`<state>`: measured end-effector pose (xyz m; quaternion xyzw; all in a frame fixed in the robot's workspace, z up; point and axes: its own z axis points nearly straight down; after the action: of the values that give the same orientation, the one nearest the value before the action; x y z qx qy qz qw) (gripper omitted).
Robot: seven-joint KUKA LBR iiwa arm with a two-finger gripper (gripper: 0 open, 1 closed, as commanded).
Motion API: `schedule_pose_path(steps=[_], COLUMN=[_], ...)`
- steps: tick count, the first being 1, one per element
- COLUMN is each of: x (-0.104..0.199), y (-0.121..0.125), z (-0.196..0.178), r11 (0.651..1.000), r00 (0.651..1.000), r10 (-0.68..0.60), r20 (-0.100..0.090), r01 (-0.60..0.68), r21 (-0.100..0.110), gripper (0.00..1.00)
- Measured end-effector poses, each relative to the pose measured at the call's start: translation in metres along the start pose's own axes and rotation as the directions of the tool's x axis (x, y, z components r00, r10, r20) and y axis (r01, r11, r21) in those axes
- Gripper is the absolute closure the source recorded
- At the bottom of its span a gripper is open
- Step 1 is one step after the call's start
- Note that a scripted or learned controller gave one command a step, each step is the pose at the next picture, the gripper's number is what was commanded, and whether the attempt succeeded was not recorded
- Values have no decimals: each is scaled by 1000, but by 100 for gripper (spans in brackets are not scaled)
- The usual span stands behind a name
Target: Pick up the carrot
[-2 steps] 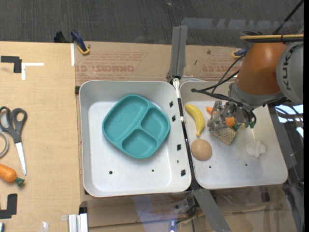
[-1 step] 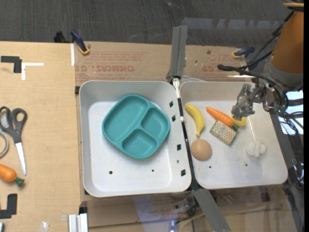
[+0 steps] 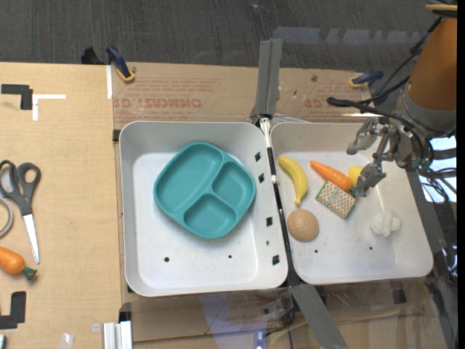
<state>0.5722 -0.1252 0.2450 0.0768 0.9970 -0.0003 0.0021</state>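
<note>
An orange carrot [image 3: 331,173] lies at a slant in the right bin [image 3: 407,264], between a banana [image 3: 294,179] and a small yellow piece [image 3: 354,174]. My gripper [image 3: 365,181] hangs over the right bin just to the right of the carrot's thick end, close above the yellow piece. It is apart from the carrot, and nothing shows in its grasp. A second carrot [image 3: 12,262] lies on the bench far to the left, outside the bins.
A speckled block [image 3: 336,199], a round brown item [image 3: 304,225] and a white lump [image 3: 384,225] share the right bin. A teal divided plate [image 3: 205,189] sits in the left bin [image 3: 138,267]. Scissors [image 3: 24,198] lie on the left bench.
</note>
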Motion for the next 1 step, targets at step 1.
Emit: schedule_pose_path(steps=[1], x=[-28], y=[1], z=[151], r11=[976], r00=[976], r10=[-219], r20=[1], r01=[219], r21=[0], gripper=[0])
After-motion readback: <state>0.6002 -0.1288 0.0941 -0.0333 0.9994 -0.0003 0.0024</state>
